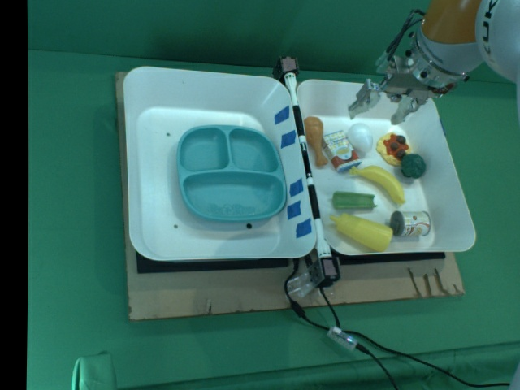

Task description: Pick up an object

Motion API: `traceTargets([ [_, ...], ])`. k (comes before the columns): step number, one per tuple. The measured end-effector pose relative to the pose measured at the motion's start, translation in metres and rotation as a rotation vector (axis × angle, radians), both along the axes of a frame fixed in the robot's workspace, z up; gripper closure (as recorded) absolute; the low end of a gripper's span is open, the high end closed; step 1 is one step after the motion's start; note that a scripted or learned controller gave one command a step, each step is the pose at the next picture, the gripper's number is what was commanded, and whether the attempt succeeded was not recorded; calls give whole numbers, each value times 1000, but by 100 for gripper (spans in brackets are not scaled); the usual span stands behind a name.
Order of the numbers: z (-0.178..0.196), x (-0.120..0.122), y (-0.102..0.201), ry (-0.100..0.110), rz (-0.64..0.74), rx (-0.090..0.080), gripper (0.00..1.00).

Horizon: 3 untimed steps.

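Observation:
My gripper (pixel 382 108) hangs open above the back of the right bin (pixel 455 210), with nothing between its fingers. Just below it lies a white egg (pixel 360 136). Around the egg lie a small carton (pixel 340 151), an orange drumstick-like piece (pixel 315 138), a little pizza slice (pixel 396 147) and a green broccoli (pixel 413 166). Further forward I see a yellow banana (pixel 382 180), a green okra-like pod (pixel 353 201), a yellow corn cob (pixel 362 231) and a small tin can (pixel 410 223).
The left bin (pixel 154 96) holds a teal divided plate (pixel 231 173). A black-and-white bar with blue tape tags (pixel 305 177) runs between the bins. Cables (pixel 349 344) trail off the cardboard base at the front.

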<state>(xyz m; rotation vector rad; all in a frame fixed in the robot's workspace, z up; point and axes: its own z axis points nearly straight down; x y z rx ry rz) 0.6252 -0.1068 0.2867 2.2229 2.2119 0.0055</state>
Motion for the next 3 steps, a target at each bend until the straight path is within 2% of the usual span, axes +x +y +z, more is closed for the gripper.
traceTargets([
  [1, -87, 16, -17, -17, -1, -4, 0],
  [2, -69, 20, -18, -37, -7, -7, 100],
  [3, -1, 14, 48, -10, 2, -1, 100],
])
